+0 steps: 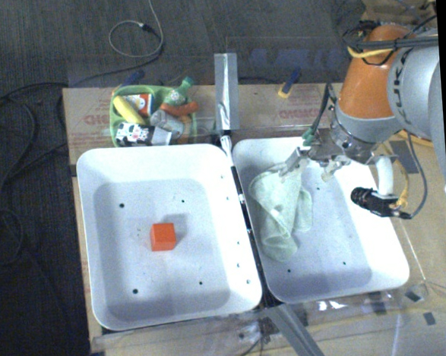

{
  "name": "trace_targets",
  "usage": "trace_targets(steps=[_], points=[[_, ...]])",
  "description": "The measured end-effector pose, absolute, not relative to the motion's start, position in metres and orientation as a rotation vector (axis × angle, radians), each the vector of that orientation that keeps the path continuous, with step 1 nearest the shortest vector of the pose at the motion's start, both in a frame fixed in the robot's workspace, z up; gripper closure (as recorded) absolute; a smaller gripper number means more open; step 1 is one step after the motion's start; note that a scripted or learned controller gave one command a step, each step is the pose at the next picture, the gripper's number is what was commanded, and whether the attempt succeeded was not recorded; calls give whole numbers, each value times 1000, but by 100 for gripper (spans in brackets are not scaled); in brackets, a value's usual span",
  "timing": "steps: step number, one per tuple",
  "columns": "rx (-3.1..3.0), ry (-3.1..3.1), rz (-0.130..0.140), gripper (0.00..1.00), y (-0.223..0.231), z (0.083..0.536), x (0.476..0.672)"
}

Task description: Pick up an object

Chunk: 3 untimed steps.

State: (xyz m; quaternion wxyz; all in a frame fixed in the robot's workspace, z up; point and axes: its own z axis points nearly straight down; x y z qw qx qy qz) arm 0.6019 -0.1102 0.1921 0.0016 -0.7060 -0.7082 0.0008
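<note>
Metal fingers of the claw (311,162) hung over the upper part of the right bin (382,273), slightly spread, and one of them reached to the top corner of a pale green cloth (282,211). That corner was drawn up toward the fingertip, so the cloth looked pinched and partly lifted there, though the grip itself was too small to make out for certain. Below the raised corner the cloth trailed down in loose folds along the left side of the right bin and rested on its floor near the wall shared with the left bin (109,295).

Above the claw the arm (422,91) came in from the right, grey, with its orange band (368,79) just behind the wrist. A black cable end (373,199) dangled beside the wrist, over the right part of the same bin.

An orange cube (163,236) sat alone near the middle of the left bin, well apart from the claw. Beyond the far edge of the left bin stood a small green basket (152,116) holding a jumble of coloured toys. Both bins rested on a bench (89,118), and dark carpet (17,58) with loose cables lay beyond it.
</note>
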Motion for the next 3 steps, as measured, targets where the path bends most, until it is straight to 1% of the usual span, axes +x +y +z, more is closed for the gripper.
trace_targets(steps=[1, 2, 3], points=[[-2238, -2223, -16, 0, -140, 103, 582], [-2239, -2229, -20, 0, -130, 98, 653], [-2108, -2356, 1, 0, -107, 98, 671]])
